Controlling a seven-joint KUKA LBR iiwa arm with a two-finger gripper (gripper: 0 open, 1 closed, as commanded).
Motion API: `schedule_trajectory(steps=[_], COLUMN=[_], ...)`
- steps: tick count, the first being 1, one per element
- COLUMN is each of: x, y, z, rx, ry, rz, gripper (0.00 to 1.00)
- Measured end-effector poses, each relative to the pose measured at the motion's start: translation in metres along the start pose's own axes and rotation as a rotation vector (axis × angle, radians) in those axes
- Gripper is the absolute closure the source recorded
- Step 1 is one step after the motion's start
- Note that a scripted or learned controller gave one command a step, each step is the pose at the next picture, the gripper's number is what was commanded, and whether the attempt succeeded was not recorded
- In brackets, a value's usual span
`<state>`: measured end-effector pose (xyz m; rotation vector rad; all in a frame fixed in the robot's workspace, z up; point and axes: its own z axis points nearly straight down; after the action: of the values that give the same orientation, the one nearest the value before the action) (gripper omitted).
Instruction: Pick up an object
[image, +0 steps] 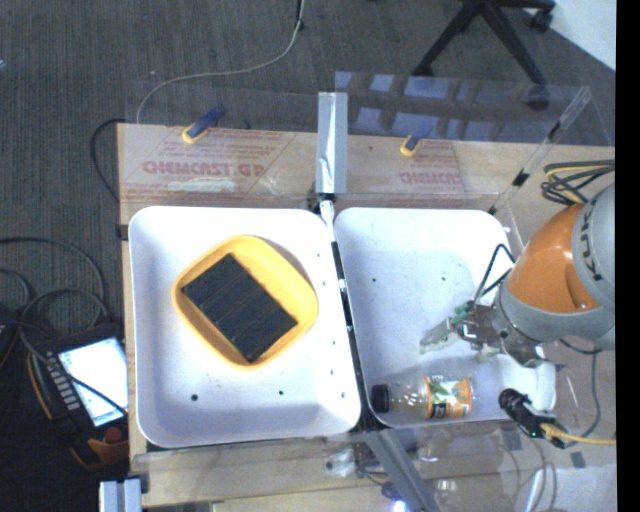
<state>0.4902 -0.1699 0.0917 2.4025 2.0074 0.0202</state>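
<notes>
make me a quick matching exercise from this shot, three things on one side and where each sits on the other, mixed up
Things:
1. yellow dish with a dark ridged slab
2. clear bottle with an orange label
3. gripper

Places:
A. lying on its side along the near edge of the right bin
B. middle of the left bin
C. over the right part of the right bin, just above the bottle in the view

Pairs: 1-B, 2-A, 3-C
</notes>
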Motion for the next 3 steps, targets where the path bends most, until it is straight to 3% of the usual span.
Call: schedule_trajectory(steps=[1, 2, 3], x=[0.011, 0.009, 0.008], y=[-0.003, -0.008, -0.006], z=[0.000, -0.028, 0.000], rx=[-0.004, 0.018, 0.010], ry=[-0.011, -0.003, -0.003], rz=[-0.201, -0.059, -0.186], gripper=[0.00, 0.00, 0.00])
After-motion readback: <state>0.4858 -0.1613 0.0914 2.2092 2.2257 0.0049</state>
